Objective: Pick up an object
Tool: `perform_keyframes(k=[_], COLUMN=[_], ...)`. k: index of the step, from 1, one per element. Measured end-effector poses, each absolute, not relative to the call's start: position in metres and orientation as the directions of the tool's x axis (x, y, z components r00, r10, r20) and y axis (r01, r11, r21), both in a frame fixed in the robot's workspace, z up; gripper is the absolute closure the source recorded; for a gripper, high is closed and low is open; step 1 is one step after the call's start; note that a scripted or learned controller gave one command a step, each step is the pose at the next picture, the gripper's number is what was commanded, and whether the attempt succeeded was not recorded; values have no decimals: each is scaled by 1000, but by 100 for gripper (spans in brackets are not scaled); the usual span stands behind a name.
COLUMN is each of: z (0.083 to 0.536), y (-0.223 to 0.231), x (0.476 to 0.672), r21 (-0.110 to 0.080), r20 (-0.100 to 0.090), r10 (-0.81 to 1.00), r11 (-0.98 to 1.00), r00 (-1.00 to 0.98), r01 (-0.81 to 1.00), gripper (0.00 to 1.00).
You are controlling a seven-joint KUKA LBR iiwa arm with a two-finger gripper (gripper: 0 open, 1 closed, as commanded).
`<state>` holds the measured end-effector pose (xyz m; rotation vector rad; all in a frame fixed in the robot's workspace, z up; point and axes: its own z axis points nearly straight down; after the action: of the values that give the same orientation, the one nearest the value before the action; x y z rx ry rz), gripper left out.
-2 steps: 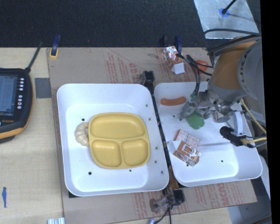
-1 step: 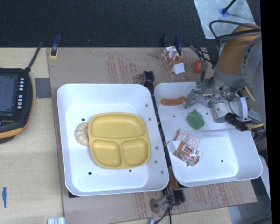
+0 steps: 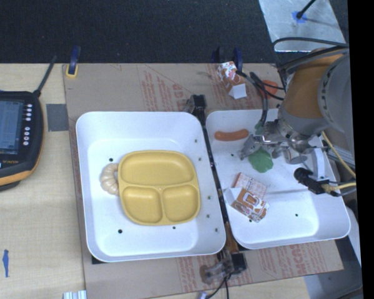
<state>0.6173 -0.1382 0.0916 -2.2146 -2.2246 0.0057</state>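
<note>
Reaching in from the right, the arm [image 3: 315, 95] hangs over the far half of the right bin [image 3: 322, 223], its gripper [image 3: 262, 149] low over a small green lump [image 3: 261, 161]. The lump is rounded and dull green, with no clear long axis; it lies near the bin's middle, toward the far edge. Dark gripper parts overlap its top, and whether the jaws are wide, narrow or closed on it cannot be told from this slant. Just beyond, near the far left corner, a sausage [image 3: 232, 135] lies with its long axis along the far edge. Toward the near left, a torn brown-and-white packet [image 3: 249, 196] lies tilted, well apart from the lump. The near right of this bin is bare white floor, giving open room there. In the left bin [image 3: 95, 182], a yellow tray [image 3: 159, 186] with three compartments fills the middle, and a pale ridged piece [image 3: 108, 178] touches the tray's left edge.
</note>
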Motion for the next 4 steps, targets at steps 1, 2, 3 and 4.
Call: perform_keyframes(k=[1, 2, 3, 4], z=[92, 92, 92, 92], y=[-169, -135, -165, -151], x=[625, 615, 656, 632], r21=[-3, -5, -3, -4], r20=[3, 0, 0, -1], r10=[1000, 1000, 1000, 1000], r11=[5, 6, 5, 3], r00=[-5, -6, -5, -3], r01=[1000, 1000, 1000, 1000], gripper=[0, 0, 0, 0])
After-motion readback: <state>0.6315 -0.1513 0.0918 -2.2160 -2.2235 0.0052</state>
